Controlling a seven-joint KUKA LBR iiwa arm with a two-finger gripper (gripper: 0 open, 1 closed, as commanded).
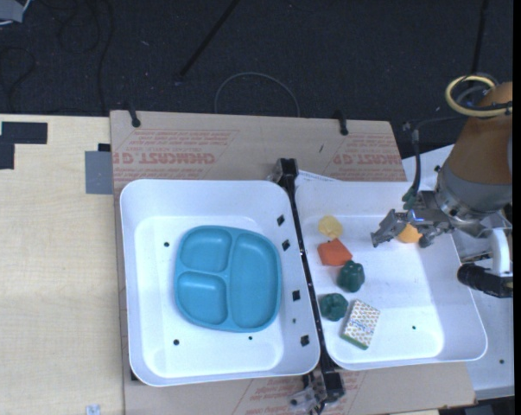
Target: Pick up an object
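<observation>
My gripper (407, 231) hangs over the right side of the right bin (454, 340), reaching in from the right. A small orange object (409, 234) sits between its two dark fingers, and the fingers are closed on it. To its left, on the bin floor, lie a pale yellow piece (330, 226), an orange-red block (333, 252), a green rounded piece (351, 275), a darker green piece (333, 305) and a small patterned white box (361, 323).
The left bin (148, 353) holds a blue divided plate (225, 277). A black divider (299, 258) runs between the bins. Cardboard (243, 145) lies behind both bins, and a light wooden bench top (44, 275) stretches to the left.
</observation>
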